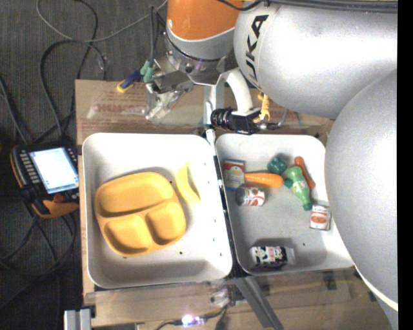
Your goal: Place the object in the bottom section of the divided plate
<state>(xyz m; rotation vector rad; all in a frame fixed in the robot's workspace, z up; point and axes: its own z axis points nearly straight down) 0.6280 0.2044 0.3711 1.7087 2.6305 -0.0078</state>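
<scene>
– Below the gripper (158, 103), down the view from it, what lay in the shallow white plastic bin (97, 258)?

– A yellow divided plate of smooth moulded plastic (139, 216), rounded at the corners, with one long compartment on the side toward the gripper and two smaller ones on the far side from it. All three looked bare.

– And the object?

– A small curved yellow slice, glossy like plastic (187, 184), lay flat on the bin floor. It was between the gripper and the plate, just beside the plate's nearer rim, and outside every compartment.

– Was the gripper clenched or released?

– I could not tell. It hung over a worn brown cardboard sheet (110, 106) beyond the bin's far wall, well apart from the slice, and nothing was seen held in it. Above it sat the arm's smooth orange band (197, 19).

– What lay off to the arm's side of the gripper?

– The second white bin (242, 258), touching the first along one wall. It held a tapered orange toy carrot (263, 180), a green plastic bottle (298, 185), a knobbly teal lump (277, 163), a small red-and-white can (251, 196) on its side and a black-and-white carton (271, 256) nearest the lower wall.

– And on the opposite side?

– A dark handheld pendant with a lit screen (48, 169), down on the grey carpet (26, 277), well apart from the gripper.
</scene>
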